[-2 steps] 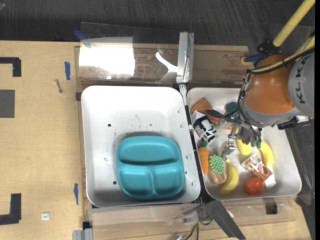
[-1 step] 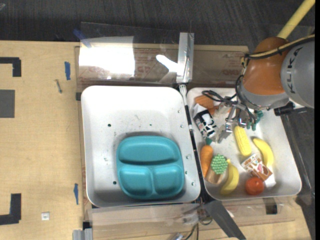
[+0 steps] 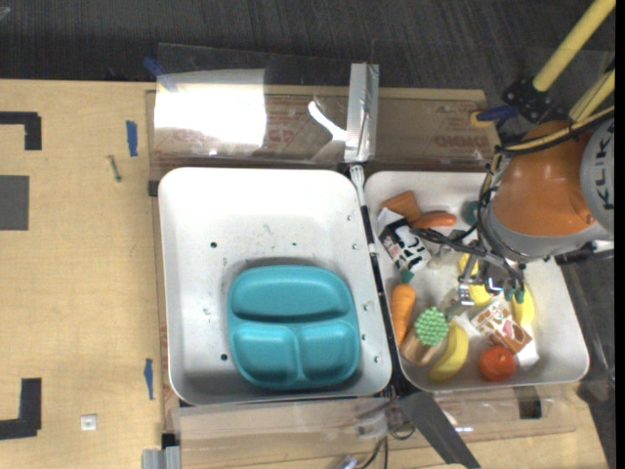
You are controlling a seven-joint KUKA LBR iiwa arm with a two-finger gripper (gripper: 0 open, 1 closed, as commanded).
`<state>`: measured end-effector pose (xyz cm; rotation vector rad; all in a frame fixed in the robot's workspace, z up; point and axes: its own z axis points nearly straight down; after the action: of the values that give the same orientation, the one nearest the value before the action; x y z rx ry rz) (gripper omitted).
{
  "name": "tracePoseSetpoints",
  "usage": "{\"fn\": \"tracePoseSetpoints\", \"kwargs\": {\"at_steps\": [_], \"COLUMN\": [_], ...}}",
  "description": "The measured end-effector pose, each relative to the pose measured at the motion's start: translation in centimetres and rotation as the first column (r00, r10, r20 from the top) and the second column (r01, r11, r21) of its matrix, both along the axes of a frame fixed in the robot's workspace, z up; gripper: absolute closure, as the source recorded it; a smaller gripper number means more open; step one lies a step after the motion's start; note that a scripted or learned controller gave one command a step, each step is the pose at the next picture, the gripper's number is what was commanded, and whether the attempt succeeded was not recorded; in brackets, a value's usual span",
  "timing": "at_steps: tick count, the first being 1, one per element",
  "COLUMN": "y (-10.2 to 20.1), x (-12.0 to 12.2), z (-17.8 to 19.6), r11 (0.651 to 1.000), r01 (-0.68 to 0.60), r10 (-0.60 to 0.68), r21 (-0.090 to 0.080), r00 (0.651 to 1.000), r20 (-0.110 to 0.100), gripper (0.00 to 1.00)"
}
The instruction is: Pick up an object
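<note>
Hovering over the right white plastic bin [image 3: 576,350], the gripper [image 3: 485,283], its grasp impossible to judge, has a small boxy red-and-white carton [image 3: 505,325] lying just below-right.

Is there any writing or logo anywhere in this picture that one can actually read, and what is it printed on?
"KUK", the visible start of a brand name, cut off by the picture's edge: on the grey arm.
Reddish print on the cardboard strip behind the bins: too blurred to read.
Black-and-white carton in the right bin: markings too small to read.
Small red-and-white packet: print too small to read.
</note>
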<state>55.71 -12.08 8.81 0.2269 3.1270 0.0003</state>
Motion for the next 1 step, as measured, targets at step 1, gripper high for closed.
{"fn": "tracePoseSetpoints", "kwargs": {"at_steps": [1], "y": [0.45], "x": [4.24], "z": [0.0], "r11": [0.983], "r01": [0.183], "r10": [-0.183], "r21": [0.0], "r00": [0.983], "r20": [0.002], "gripper": [0.0]}}
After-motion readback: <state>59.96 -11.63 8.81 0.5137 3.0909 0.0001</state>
